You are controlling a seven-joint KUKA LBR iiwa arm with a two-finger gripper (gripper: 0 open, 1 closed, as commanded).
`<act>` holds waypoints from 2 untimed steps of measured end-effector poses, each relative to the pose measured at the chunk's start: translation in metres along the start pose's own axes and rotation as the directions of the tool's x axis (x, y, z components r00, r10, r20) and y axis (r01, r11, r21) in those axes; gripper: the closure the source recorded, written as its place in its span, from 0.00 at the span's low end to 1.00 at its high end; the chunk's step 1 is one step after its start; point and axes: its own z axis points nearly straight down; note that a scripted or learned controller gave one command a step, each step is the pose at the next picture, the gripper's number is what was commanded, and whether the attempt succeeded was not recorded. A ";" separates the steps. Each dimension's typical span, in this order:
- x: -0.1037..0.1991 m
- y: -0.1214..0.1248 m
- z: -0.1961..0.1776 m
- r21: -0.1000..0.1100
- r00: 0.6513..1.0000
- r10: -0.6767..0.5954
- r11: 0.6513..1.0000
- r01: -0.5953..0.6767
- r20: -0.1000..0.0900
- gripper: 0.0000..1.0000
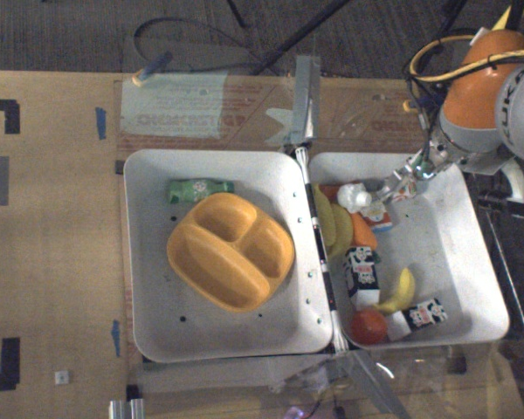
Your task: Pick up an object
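Observation:
My gripper [384, 195] hangs low over the back left part of the right bin [458, 234], at the end of the grey and orange arm [485, 94]. Its tip is right beside a white crumpled object [354, 197] and above a small carton [383, 223]. In the same bin lie two long bananas [332, 223], an orange piece [363, 232], a black and white milk carton [361, 278], a small yellow banana [398, 293], a red tomato [368, 326] and a second small carton [424, 314]. Nothing shows as lifted.
The left bin [148, 260] holds an orange divided plate [230, 250] and a green packet [199, 188]. A metal divider [319, 251] runs between the two bins. The right half of the right bin's floor is bare.

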 end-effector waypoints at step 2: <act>0.035 0.016 -0.104 0.011 0.839 0.544 0.839 -0.544 -0.008 1.00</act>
